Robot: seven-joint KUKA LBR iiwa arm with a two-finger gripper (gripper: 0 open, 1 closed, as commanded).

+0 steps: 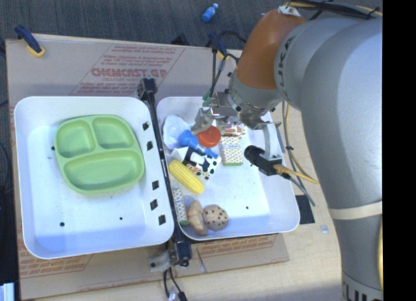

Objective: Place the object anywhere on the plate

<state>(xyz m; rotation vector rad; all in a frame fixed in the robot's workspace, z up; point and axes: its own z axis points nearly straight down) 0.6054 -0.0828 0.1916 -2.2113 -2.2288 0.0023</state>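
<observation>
Fingers of my gripper hang over the right bin's toy pile; whether they're parted, I can't tell. I should pinch one toy squarely, then carry it to the green plate.

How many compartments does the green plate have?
3. The plate in the left bin has two small compartments at the back, side by side, and one wide compartment at the front.
</observation>
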